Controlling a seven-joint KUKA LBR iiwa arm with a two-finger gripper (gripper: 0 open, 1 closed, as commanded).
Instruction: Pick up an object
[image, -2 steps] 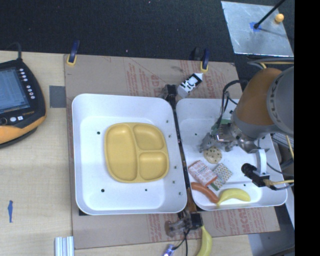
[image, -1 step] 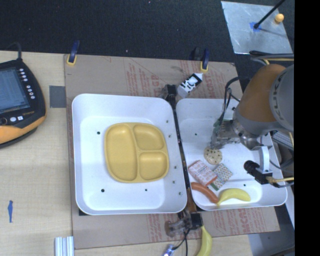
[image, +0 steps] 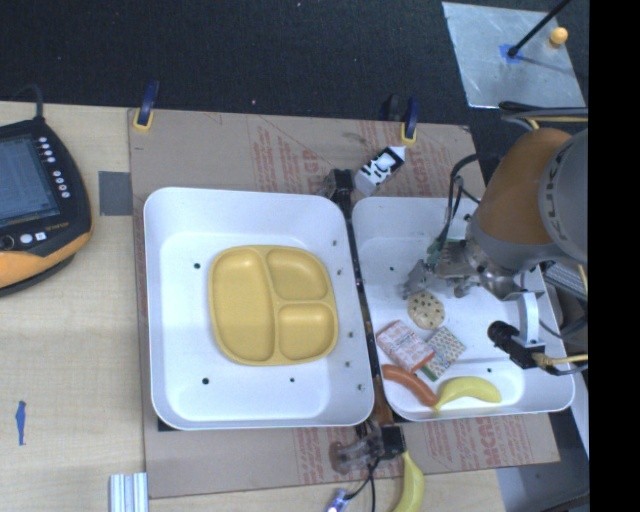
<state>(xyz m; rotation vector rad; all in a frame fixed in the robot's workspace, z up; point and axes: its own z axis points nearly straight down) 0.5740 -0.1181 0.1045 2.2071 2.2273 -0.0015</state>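
The gripper (image: 418, 283) hung low in the right bin (image: 390, 225), right of centre in the frame — its fingers narrowly parted around nothing, their tips just above a chocolate-chip cookie (image: 426, 309). Below the cookie lay two small snack packets (image: 405, 346), a hot dog (image: 410, 384) and a banana (image: 468, 392). The left bin (image: 175, 395) held a yellow divided plate (image: 272, 303).

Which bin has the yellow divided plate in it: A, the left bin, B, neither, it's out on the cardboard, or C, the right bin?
A: the yellow divided plate lies in the middle of the left bin, while the right bin holds the cookie, the banana and other small items.
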